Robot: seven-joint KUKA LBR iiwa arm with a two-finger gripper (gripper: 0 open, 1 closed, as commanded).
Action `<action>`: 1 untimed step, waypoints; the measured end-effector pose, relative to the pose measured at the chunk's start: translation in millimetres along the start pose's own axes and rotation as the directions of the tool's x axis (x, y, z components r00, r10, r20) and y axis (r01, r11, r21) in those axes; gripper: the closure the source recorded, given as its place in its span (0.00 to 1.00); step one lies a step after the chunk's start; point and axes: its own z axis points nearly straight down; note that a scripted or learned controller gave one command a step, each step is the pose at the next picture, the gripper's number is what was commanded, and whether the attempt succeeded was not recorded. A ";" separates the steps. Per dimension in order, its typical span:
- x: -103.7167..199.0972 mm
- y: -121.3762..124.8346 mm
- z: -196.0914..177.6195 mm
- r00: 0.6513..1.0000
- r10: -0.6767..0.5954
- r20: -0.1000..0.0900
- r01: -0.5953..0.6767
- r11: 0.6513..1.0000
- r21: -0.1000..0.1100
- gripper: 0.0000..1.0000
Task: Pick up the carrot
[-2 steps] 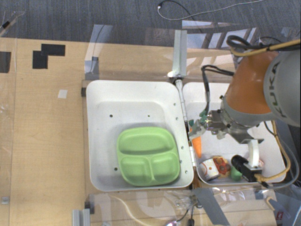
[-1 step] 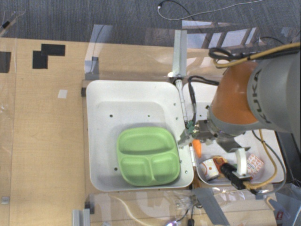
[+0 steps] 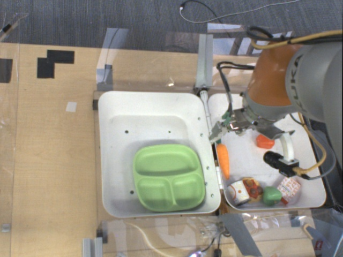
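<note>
The carrot [image 3: 223, 161] is orange with a green top and lies along the left wall of the right bin [image 3: 316, 197], its tip pointing toward the front. My gripper [image 3: 251, 124] hangs under the grey arm with its orange band, over the middle of the right bin, just right of and behind the carrot's green end. The arm's bulk hides most of the gripper. I see nothing held in it.
In the right bin there are also a small orange-red piece [image 3: 264, 141], a round can-like toy [image 3: 242, 190], a green toy [image 3: 271, 196] and a pink checked packet [image 3: 290, 187]. The left bin [image 3: 123, 116] holds a green divided plate [image 3: 169, 176]. A rail separates the bins.
</note>
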 end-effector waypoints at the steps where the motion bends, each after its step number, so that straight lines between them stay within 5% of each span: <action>1: -3.7 -0.1 -0.3 0.997 -0.072 0.000 0.072 0.997 0.000 0.00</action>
